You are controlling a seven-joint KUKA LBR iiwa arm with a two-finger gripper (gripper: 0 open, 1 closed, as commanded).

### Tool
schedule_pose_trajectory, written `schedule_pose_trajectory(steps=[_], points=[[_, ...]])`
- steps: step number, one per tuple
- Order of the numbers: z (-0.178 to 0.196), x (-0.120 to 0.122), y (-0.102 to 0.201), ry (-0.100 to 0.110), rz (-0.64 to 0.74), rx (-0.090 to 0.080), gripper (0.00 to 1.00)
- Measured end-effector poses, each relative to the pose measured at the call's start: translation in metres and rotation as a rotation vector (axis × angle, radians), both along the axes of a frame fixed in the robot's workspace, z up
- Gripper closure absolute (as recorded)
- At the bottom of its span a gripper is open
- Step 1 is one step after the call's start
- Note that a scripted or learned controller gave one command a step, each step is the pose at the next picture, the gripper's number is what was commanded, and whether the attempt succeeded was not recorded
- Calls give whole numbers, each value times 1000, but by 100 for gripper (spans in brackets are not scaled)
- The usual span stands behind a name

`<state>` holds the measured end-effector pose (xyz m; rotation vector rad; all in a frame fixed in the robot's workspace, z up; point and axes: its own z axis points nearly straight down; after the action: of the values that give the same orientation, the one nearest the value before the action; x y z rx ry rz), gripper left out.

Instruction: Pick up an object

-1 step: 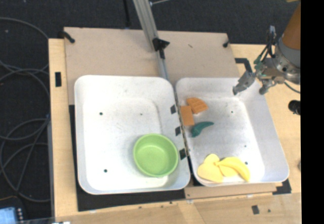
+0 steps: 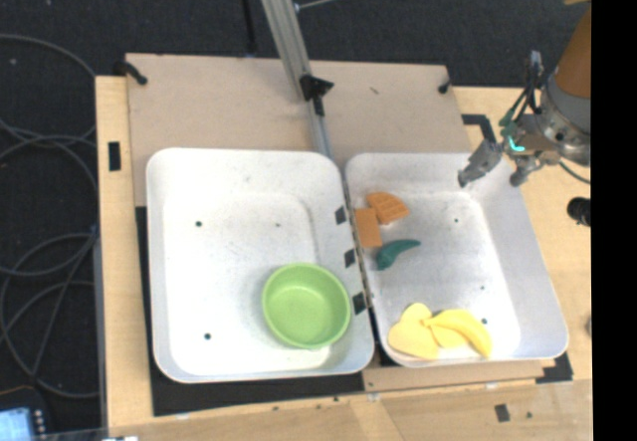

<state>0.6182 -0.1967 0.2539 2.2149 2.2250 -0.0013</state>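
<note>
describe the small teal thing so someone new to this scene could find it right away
Look in the right bin, near its left wall. The teal object lies just below the orange pieces and above the yellow object. It is the only blue-green item there, small and tapered.

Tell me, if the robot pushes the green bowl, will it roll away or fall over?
Probably neither. The green bowl sits upright in the left bin, wide and low, so it would likely slide, not tip or roll. It looks like thin plastic, so probably light. Its smooth rounded rim may be slippery for the tool to pinch.
</note>
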Motion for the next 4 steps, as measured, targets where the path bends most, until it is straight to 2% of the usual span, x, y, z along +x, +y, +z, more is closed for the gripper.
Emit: schedule_pose_trajectory(steps=[1, 2, 3, 4], points=[[-53, 9, -4, 4, -2, 0, 0], [-117, 7, -4, 6, -4, 0, 0], [-155, 7, -5, 4, -5, 0, 0], [-141, 8, -6, -3, -5, -1, 100]])
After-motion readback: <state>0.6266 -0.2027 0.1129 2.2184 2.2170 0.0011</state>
